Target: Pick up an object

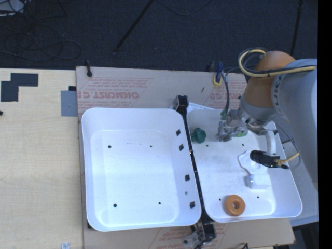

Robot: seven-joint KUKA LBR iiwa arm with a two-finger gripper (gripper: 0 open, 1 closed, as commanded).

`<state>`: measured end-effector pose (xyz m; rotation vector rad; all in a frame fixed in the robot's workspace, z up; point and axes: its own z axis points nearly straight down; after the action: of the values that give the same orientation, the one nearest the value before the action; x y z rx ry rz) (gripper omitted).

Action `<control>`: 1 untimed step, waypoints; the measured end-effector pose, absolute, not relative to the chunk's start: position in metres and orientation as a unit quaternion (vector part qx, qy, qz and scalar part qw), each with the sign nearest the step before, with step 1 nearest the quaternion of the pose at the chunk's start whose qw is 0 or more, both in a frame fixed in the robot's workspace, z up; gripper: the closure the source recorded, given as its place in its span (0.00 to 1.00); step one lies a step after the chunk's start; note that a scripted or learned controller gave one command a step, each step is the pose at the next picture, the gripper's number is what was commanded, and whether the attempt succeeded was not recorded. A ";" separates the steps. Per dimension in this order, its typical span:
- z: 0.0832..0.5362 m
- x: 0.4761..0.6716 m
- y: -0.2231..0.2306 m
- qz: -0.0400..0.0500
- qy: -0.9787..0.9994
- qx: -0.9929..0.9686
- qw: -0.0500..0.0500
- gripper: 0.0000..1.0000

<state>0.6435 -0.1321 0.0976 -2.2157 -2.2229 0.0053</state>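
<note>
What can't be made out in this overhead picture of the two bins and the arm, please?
- Gripper, camera view: small and seen from above under the wrist; its state is unreadable.
- Light green thing beside the gripper: mostly hidden by it, so shape and contact are unclear.
- Green object: too small to identify.
- White pieces in the right bin: white on white, outlines blurred.
- Orange ring: clear, but its material isn't.

Dark carpet (155, 30) strewn with black cables (46, 40) lies behind the pale wooden surface (36, 165); printed cardboard (119, 90) covers the surface's right part.
</note>
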 end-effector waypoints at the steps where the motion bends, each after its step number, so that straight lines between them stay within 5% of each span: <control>1: 0.194 0.647 -0.049 -0.004 -0.710 -0.704 -0.002 1.00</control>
<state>0.6465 -0.0489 0.1942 -2.2146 -2.2332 -0.0130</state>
